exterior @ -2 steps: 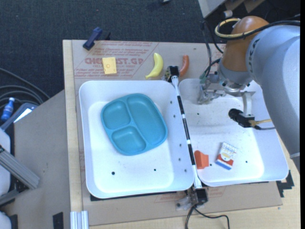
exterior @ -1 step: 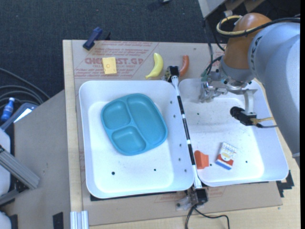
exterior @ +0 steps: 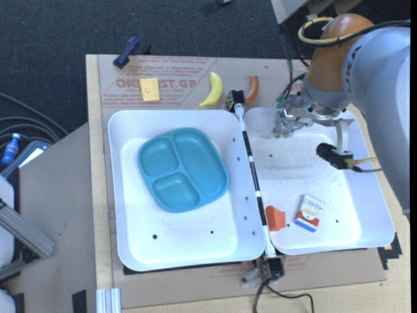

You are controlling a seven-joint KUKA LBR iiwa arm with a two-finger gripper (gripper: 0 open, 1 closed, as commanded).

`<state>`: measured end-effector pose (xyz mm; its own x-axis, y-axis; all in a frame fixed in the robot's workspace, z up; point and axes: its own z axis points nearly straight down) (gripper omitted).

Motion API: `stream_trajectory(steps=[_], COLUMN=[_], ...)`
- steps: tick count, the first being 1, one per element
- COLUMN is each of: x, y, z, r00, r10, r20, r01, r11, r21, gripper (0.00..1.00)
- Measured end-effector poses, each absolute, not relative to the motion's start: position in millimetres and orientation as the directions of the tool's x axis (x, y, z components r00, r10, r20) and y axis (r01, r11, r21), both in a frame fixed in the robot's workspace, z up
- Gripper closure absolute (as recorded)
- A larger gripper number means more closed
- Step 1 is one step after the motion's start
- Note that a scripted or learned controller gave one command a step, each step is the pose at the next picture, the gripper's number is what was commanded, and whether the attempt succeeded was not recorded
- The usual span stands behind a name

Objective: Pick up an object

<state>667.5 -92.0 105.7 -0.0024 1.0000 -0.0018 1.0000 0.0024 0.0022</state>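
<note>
Currently I have the end effector (exterior: pixel 288 124) low over the far corner of the right bin (exterior: pixel 345 194), close to the divider between the two bins. From this slant I cannot tell how far it is open or whether it has hold of anything. The arm (exterior: pixel 384 70) comes in from the right and bends down steeply, wrist pointing at the bin floor, which I read as a top-down pick posture. The likely targets lie well apart from it at the near end of that bin: an orange block (exterior: pixel 275 218) close to the divider and a small white box (exterior: pixel 310 212) just beside it. The left bin (exterior: pixel 130 201) holds a blue divided plate (exterior: pixel 184 168). A banana (exterior: pixel 212 90) lies on the bench (exterior: pixel 176 70) beyond the bins, out of play, I judge, since picks are made inside the bins.
</note>
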Motion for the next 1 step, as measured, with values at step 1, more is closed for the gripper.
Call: stream_trajectory(steps=[1], x=[668.2], y=[-91.9], z=[116.1], r00=[-0.003], r10=[1.0], r20=[-0.003], r01=[1.0], r11=[0.003], r21=[0.005], gripper=[1.0])
